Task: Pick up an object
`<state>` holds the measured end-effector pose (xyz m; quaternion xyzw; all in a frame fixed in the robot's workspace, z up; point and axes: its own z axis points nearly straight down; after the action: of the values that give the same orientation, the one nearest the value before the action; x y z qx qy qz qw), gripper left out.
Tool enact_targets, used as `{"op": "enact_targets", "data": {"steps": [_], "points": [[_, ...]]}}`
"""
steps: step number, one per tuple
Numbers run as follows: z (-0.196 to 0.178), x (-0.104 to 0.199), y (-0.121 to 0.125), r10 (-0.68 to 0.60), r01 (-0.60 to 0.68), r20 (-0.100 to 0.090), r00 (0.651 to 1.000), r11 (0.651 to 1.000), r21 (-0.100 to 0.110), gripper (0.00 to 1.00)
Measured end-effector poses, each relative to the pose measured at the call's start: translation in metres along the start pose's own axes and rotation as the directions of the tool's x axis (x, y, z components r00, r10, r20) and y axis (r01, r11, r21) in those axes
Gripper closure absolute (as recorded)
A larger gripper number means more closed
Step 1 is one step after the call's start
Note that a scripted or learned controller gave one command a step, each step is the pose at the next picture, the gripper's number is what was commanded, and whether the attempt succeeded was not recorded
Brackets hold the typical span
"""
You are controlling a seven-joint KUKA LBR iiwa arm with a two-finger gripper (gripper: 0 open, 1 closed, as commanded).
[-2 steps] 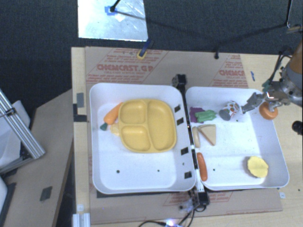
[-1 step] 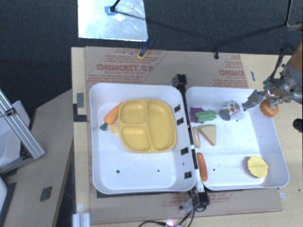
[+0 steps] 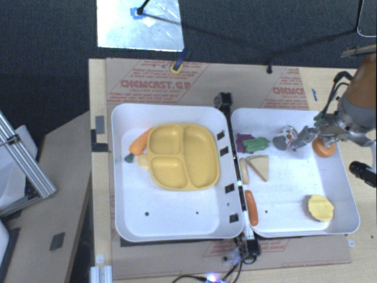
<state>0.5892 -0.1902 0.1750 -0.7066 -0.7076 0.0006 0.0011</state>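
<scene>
Plastic toy: a small white-and-orange piece (image 3: 286, 137) lies in the right bin (image 3: 341, 181), near its back wall, just beside the green piece (image 3: 255, 143).
End effector: the end effector (image 3: 303, 139) sits low over the right bin, its tip at the toy's right side; whether it is spread or closed, and whether it has hold of anything, cannot be told from this slant.
Handling: probably light, hollow, stiff plastic with a smooth, rounded skin, so it is likely to skid or roll out of a pinch.
Where to grip: across its narrow middle, squarely from above, looks safest.
Neighbours: orange disc (image 3: 323, 148) lies under the wrist; cream wedge (image 3: 258, 166) and yellow round (image 3: 320, 207) lie nearer the front; a sausage (image 3: 251, 207) rests along the divider.
Left bin: yellow tray (image 3: 180, 157), with a carrot (image 3: 140, 141) touching its left edge.
</scene>
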Motion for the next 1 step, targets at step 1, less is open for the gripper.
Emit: {"op": "enact_targets", "data": {"steps": [1], "points": [[0.0476, 0.0094, 0.0024, -0.003, 0.003, 0.0, 1.0, 1.0, -0.001, 0.0]]}}
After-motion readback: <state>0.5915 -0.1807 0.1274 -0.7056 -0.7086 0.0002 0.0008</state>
